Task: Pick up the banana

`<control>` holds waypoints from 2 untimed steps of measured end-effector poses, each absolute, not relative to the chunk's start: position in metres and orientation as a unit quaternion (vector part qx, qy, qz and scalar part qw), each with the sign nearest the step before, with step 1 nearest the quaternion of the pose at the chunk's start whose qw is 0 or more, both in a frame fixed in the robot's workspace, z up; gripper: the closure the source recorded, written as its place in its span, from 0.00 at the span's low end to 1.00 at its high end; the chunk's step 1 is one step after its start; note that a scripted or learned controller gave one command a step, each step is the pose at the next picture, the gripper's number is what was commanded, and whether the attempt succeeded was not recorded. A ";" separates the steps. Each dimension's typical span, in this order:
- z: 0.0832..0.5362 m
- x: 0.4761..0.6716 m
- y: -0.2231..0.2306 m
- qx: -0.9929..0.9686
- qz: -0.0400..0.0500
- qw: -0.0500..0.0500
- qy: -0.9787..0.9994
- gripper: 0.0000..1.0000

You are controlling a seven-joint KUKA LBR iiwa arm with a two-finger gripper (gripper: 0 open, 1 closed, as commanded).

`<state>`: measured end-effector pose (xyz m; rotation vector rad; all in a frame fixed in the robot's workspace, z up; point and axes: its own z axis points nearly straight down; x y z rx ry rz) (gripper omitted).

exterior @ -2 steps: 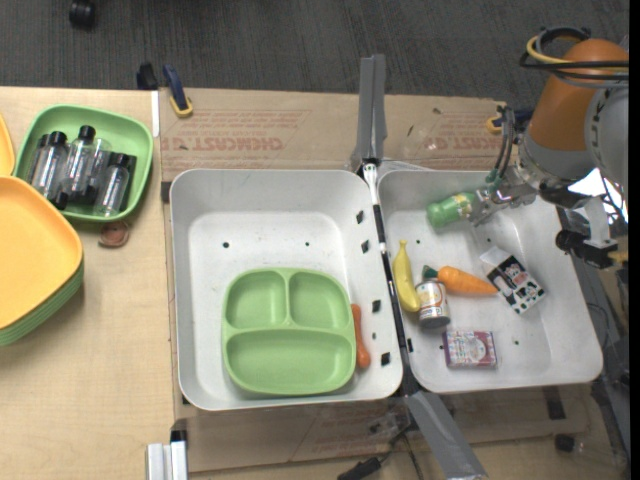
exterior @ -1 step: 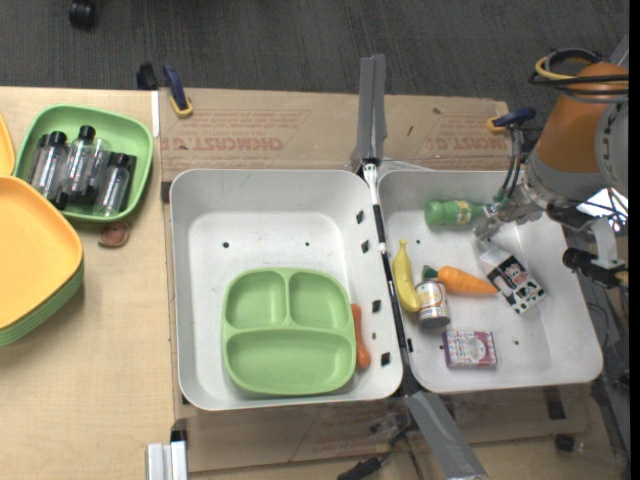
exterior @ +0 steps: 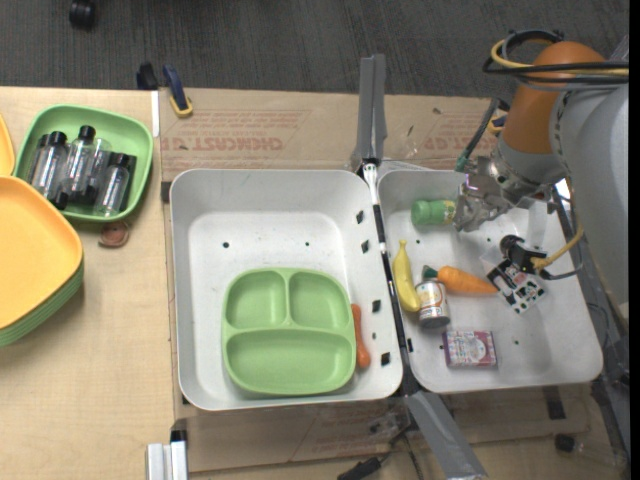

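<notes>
Banana point(exterior: 403, 277): one, beside one can point(exterior: 432, 302) and one carrot point(exterior: 466, 281).

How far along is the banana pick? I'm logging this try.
Done: the arm has reached into the right bin. In hand: nothing visibly; the claw sits near the green bottle. Left: the whole pick; the banana lies by the bin's left wall beside the can.

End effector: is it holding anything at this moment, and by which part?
Nothing visible in the end effector; it hangs beside the green bottle. The banana lies untouched.
</notes>
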<state>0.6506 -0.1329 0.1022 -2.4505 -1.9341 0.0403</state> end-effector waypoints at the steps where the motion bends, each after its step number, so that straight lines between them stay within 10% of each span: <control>1: 0.098 0.657 -0.160 -0.772 0.003 0.001 -0.635 1.00; 2: 0.096 0.654 -0.161 -0.773 0.008 0.005 -0.635 0.00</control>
